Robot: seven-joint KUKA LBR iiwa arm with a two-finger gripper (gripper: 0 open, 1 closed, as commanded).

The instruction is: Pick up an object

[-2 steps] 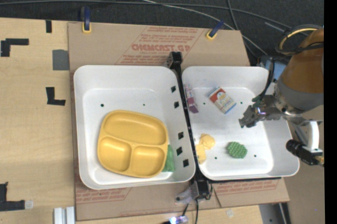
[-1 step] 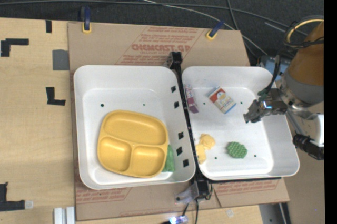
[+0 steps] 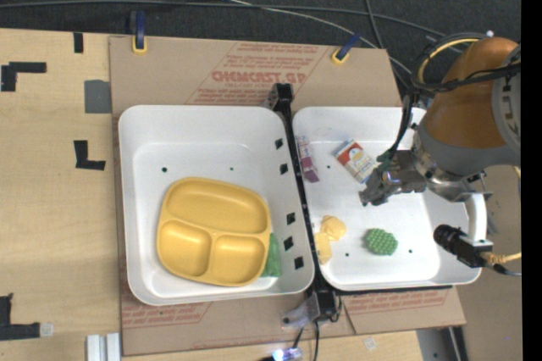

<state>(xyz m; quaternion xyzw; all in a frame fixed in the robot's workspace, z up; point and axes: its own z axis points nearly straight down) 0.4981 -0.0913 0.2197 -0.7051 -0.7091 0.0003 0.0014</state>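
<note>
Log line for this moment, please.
gripper: over right bin, nothing seen held | nearest: red-white packet | green object: untouched

Grey arm (image 3: pixel 487 126), orange band, dark gripper (image 3: pixel 381 186), possibly black cables looped near wrist.

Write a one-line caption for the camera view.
Gripper hovers in the right bin above a green object; yellow tray in the left bin.

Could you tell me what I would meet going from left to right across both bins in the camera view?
Yellow divided plate → green piece at its right edge → purple packet → pale yellow object → red-and-white packet → green bumpy ball → gripper.
</note>
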